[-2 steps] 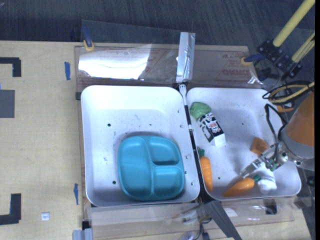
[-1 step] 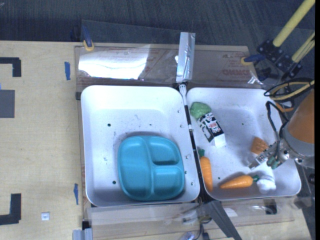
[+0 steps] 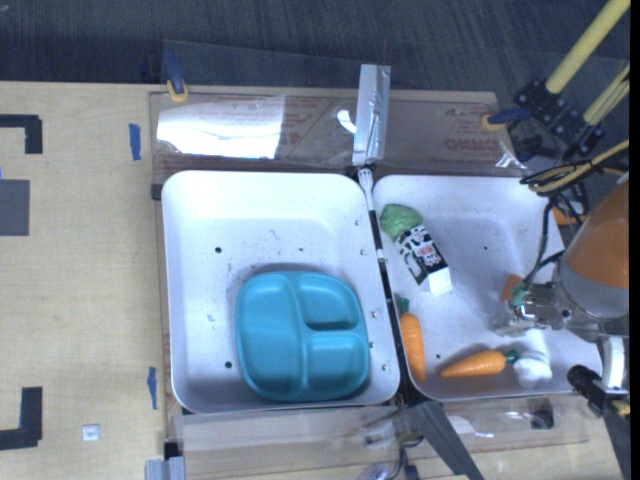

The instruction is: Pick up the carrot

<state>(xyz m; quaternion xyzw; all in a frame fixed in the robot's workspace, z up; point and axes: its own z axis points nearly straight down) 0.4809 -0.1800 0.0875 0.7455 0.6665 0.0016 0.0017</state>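
Two orange carrot-like pieces lie in the right bin (image 3: 470, 218). One carrot (image 3: 411, 344) stands along the bin's left wall, with a small green top at its far end. The other carrot (image 3: 473, 365) lies crosswise near the front wall, and its green end points right toward a white lump (image 3: 533, 368). My gripper (image 3: 527, 309) hangs over the right side of this bin, just above and to the right of the crosswise carrot. Nothing shows in its grasp. The arm's orange band (image 3: 603, 258) covers the bin's right edge.
A green item (image 3: 398, 217) and a black-and-white bottle (image 3: 424, 255) lie at the back left of the right bin. A small orange bit (image 3: 512, 286) sits by the gripper. The left bin (image 3: 200, 228) holds a blue divided tray (image 3: 302, 335). Cables and yellow rods (image 3: 580, 48) hang at the upper right.
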